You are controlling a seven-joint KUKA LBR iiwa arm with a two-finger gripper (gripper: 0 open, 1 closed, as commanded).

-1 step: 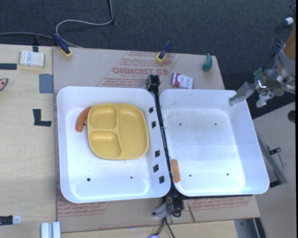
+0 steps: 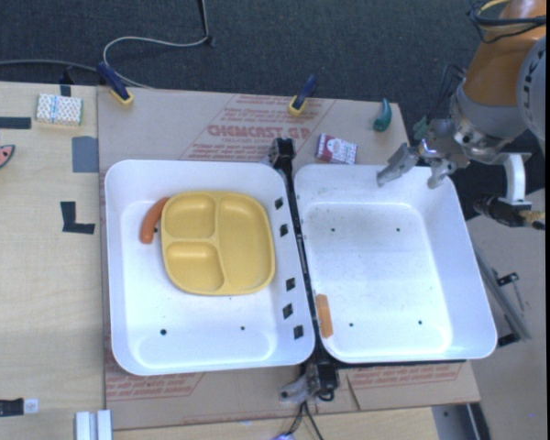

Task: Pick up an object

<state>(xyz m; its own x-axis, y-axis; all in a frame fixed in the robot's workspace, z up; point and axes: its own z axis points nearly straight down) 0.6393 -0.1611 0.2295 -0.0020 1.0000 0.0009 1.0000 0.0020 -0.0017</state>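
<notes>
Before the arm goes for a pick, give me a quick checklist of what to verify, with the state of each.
1. Hand open: ok, fingers spread.
2. Hand holding nothing: ok.
3. Target in right bin: ok, orange piece at its left wall.
4. Room to grasp that piece: not ok, tight against the wall.
5. Yellow plate flat in left bin: ok.
6. Second orange piece free of the plate: cannot tell.

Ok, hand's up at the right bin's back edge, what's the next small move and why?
Probably bring the open hand forward and left toward the carrot against the right bin's left wall. The hand holds nothing, and that carrot is the nearest object; the plate and the sausage lie in the left bin.
</notes>
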